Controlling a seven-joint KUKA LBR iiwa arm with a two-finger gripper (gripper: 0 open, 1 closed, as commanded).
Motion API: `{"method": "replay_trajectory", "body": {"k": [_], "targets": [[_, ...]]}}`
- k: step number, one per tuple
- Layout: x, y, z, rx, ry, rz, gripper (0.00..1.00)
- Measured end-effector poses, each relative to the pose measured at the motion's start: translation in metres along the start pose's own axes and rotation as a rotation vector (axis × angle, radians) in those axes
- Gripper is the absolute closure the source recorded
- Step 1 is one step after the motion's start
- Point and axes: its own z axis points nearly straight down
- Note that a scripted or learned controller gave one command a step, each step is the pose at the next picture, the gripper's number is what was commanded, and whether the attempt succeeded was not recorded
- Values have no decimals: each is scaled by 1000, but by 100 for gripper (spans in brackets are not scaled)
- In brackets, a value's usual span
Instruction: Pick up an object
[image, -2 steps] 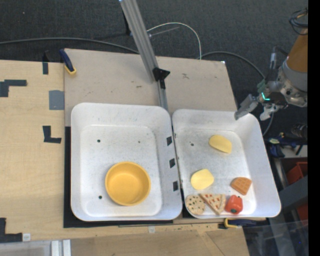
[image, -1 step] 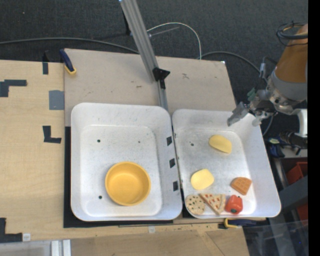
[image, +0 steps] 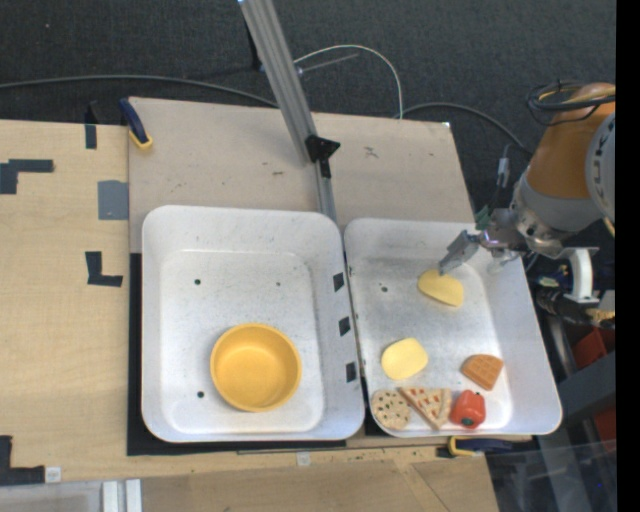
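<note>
Nearest us, along the right bin's (image: 520, 330) front edge, we see a round cracker (image: 390, 408), a waffle wedge (image: 428, 405) and a red pepper (image: 467, 408) crowded together; behind them lie a pale yellow piece (image: 404, 358) and a brown piece (image: 483, 371). Farther back, the gripper (image: 457, 251) hangs just above a yellow wedge (image: 442, 289), the likeliest target, which we judge could skid on the smooth floor. Whether the fingers are apart we cannot tell. The left bin (image: 165, 240) holds a yellow bowl (image: 255, 366). We read no writing.
</note>
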Motion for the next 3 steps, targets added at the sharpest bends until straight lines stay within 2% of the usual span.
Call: {"method": "replay_trajectory", "body": {"k": [1,2,3], "targets": [[-2,0,65,1,0,0,0],[-2,2,50,-5,-1,-1,100],[2,-6,-7,-11,-2,0,100]]}}
